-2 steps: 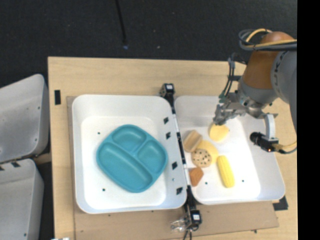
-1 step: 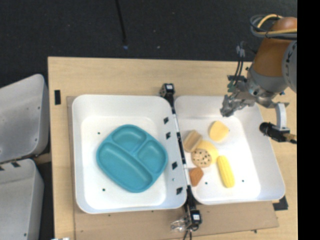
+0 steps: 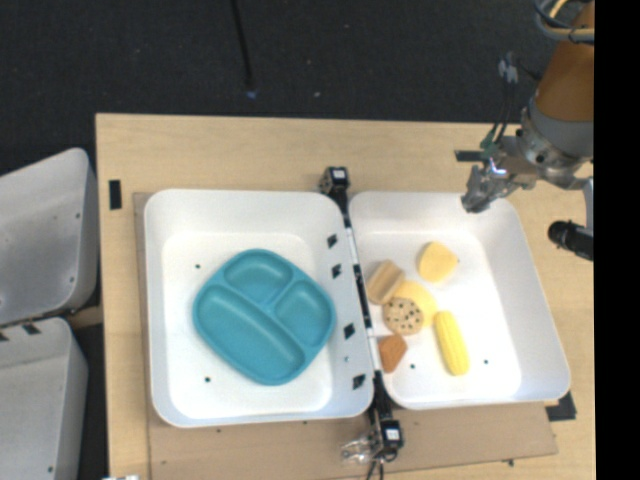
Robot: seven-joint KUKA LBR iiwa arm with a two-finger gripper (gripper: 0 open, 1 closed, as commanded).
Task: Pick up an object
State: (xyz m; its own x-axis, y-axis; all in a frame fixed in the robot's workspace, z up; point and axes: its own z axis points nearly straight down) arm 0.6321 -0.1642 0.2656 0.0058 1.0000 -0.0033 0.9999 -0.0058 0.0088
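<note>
Pincer (image 3: 482, 194), finger state indiscernible, was positioned over the right bin (image 3: 535, 298) at its one-o'clock rim, presumably for descent; food items, corn cob (image 3: 451, 342) included, were clustered toward nine o'clock.

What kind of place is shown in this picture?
Probably a robot test bench in a lab. A wooden bench bears two white bins, one with a blue divided plate, the other with toy food like a corn cob. A gripper hangs above.

Arm (image 3: 562, 88) cut off at right; pincer (image 3: 480, 196) fingers blurred.
</note>
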